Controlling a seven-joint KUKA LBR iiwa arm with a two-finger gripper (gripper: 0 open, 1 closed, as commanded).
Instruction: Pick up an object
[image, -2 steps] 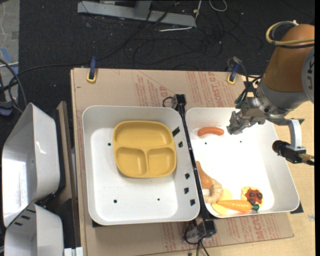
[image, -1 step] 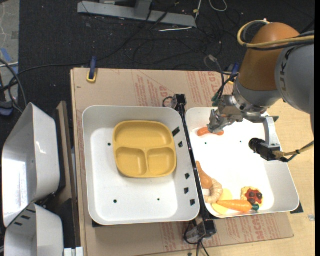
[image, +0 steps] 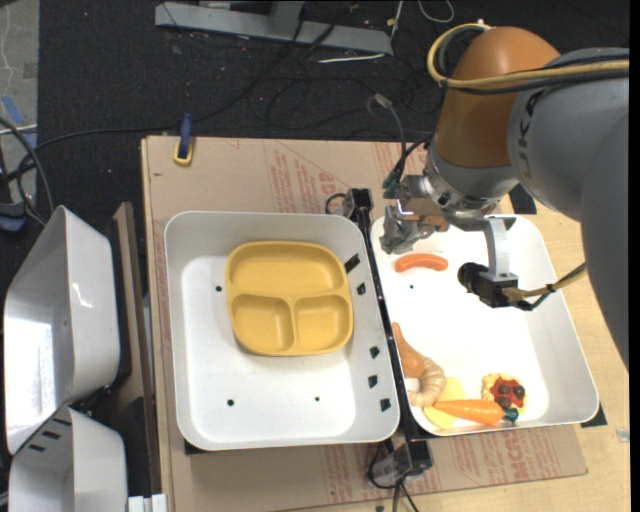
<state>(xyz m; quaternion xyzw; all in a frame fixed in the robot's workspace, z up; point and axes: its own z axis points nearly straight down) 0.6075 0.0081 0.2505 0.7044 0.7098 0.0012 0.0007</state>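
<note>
My gripper hangs over the far left corner of the right bin, below the arm's orange band. Just in front of it, an orange toy sausage lies on the bin floor, apart from the gripper. Along the bin's near edge lie a shrimp-like toy, a carrot, a yellow piece and a small red and yellow toy. Nothing shows in the gripper.
The left bin holds a yellow divided plate. A black part on a cable hangs from the arm over the right bin's middle. The divider between the bins runs right beside the gripper. White tubs stand at far left.
</note>
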